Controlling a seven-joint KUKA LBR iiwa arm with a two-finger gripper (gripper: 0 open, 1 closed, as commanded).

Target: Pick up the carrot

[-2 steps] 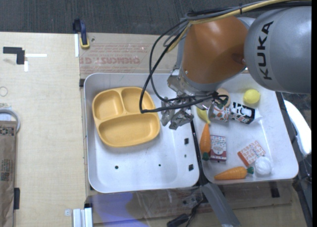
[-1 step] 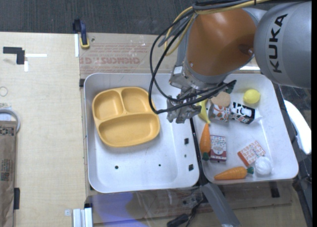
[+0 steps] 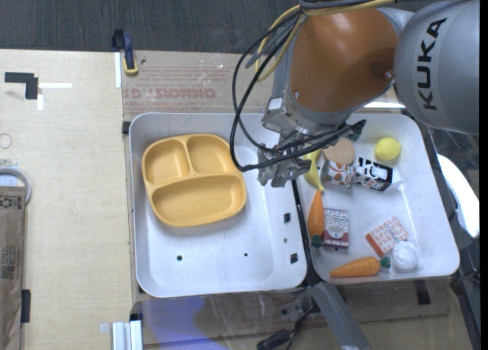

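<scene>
An orange carrot (image 3: 316,215) lies upright along the left edge of the right bin (image 3: 427,211), next to the divider. A second carrot-like orange piece with a green end (image 3: 357,268) lies along that bin's front wall. My gripper (image 3: 278,169) hangs under the orange wrist band, over the divider between the bins, just above and left of the first carrot. The dark gripper parts blur together with the cables. Nothing shows in its grasp.
A yellow divided plate (image 3: 194,179) sits in the left bin (image 3: 152,264). The right bin also holds a yellow ball (image 3: 387,149), a banana (image 3: 312,173), a black-and-white carton (image 3: 370,175), a small red box (image 3: 336,228), an orange packet (image 3: 386,234) and a white ball (image 3: 405,255).
</scene>
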